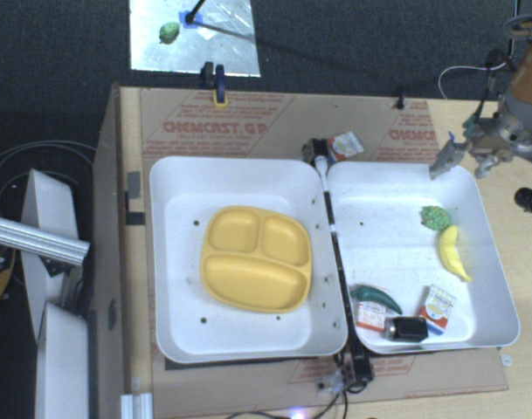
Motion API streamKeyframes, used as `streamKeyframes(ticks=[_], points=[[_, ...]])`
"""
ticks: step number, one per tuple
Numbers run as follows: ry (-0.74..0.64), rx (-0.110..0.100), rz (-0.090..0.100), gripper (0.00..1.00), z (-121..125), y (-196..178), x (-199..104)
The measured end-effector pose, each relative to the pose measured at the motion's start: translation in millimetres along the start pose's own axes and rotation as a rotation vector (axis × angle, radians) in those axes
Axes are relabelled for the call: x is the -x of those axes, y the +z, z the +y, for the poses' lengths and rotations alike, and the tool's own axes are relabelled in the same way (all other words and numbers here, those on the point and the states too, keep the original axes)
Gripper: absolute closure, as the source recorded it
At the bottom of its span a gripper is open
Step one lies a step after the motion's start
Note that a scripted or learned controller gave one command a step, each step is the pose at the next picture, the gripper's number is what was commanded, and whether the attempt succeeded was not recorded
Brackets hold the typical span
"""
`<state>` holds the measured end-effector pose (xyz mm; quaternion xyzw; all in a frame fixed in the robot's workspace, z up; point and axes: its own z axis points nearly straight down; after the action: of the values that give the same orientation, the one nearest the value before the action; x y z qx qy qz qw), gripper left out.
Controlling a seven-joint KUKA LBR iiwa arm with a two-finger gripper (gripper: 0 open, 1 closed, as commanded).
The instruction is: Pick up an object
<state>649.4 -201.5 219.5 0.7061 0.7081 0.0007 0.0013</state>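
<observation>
On the bench (248,116), our gripper (469,157) hovers with fingers spread at the right bin's (493,321) one o'clock rim; next, descend onto the broccoli (436,217).

1. I read "CHEMCAST GP" in red on the brown protective sheet (215,122) beyond the left bin.
2. The same red print repeats near the right bin, too blurred for me to read fully.

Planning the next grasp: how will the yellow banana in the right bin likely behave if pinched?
The banana looks like smooth moulded plastic, so probably stiff, light and slippery. Its curved, tapering shape may let it swivel or roll from a pinch. It lies close to the green piece, which may get nudged.
</observation>
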Motion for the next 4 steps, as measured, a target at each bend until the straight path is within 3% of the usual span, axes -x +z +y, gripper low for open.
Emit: streamKeyframes(ticks=[1, 2, 3, 4], points=[[0.001, -0.003, 0.001, 0.0, -42, 72, 5], [0.001, -0.001, 0.0, 0.0, -46, 98, 4], [0.002, -0.002, 0.0, 0.0, -71, 115, 5], [0.002, 0.002, -0.001, 0.0, -124, 23, 5]])
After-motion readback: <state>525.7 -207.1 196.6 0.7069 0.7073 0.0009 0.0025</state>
